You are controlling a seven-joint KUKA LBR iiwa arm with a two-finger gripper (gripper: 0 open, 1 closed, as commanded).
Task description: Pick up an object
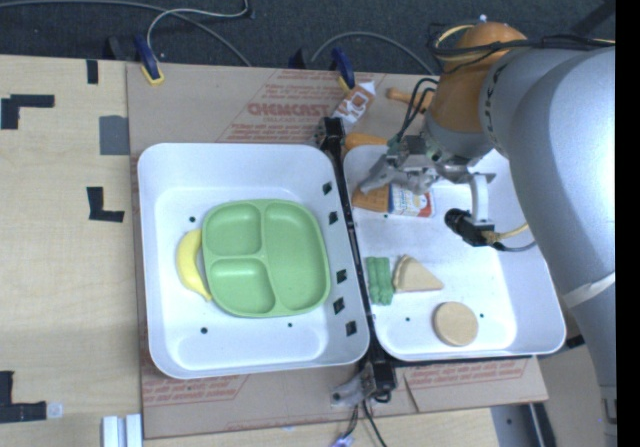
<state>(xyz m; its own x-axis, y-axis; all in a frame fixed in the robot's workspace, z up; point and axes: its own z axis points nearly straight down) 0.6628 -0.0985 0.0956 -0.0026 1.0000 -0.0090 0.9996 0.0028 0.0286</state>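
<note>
The left bin (160, 335) holds a green divided plate (266, 257), and a yellow banana (188, 263) pokes out from under the plate's left edge. To the right of that plate, past the shared rim, the right bin (520, 330) carries a green block (379, 281), a tan wedge (415, 276) touching it, and a round tan disc (456, 323) nearer the front. Further back from the plate lies an orange-and-white packet (395, 201), with the tool (408, 172) low over it. I cannot tell how far the tool stands apart, nor whether it has anything in it; the wrist hides that.

The packet looks like the thing being gone for. To do it well, I would say the tool should come straight down across the packet's narrow side, clear of the dividing rim just beside it, close firmly and lift slowly, since a flat, slack packet can slip.
</note>
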